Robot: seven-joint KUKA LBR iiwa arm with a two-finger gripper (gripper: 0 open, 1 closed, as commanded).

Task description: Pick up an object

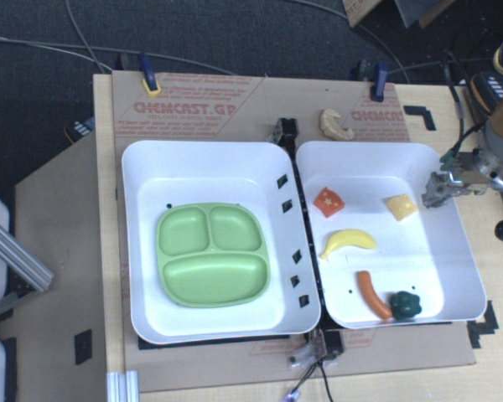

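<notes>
The right bin [453,249] holds the pickable bits, all lying loose on its white floor. A red block [329,201] sits toward the bin's upper left, near the divider between the bins. A yellow block [401,207] lies to its right, closer to the far right wall. Below and between them is a banana [348,242], curved, with its tip pointing left. Lower still a sausage [373,295] lies at a slant, and its lower end touches a dark green lump [406,305] (broccoli perhaps, too small to be sure).

The gripper [440,188] hangs over the upper right rim of that bin, just right of the yellow block and apart from it. Nothing is between its fingers; whether they are spread or closed I cannot make out from here.

The left bin [142,224] carries a green tray [211,254] with three compartments, lying flat near its middle. A tan lump [336,124] rests on the bench [109,224] behind the right bin. Two clamps, yellow [149,75] and blue [379,79], grip the bench's back edge.
</notes>
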